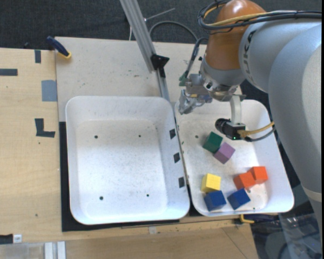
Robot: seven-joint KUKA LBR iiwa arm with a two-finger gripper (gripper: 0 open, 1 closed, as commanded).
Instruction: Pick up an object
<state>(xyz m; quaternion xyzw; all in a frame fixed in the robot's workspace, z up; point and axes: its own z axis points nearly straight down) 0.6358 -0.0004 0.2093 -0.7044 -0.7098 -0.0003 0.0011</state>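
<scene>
Holding seven blocks, right bin (259, 110): two blue, two orange; fingers (186, 106) state unclear.

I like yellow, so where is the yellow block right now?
The yellow block lies in the right bin, near its front, just above a blue block.

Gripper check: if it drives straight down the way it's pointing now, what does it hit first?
Probably bare floor at the back left corner of the right bin, beside the rim. The gripper sits clear of the green block and purple block, though depth is unclear.
</scene>
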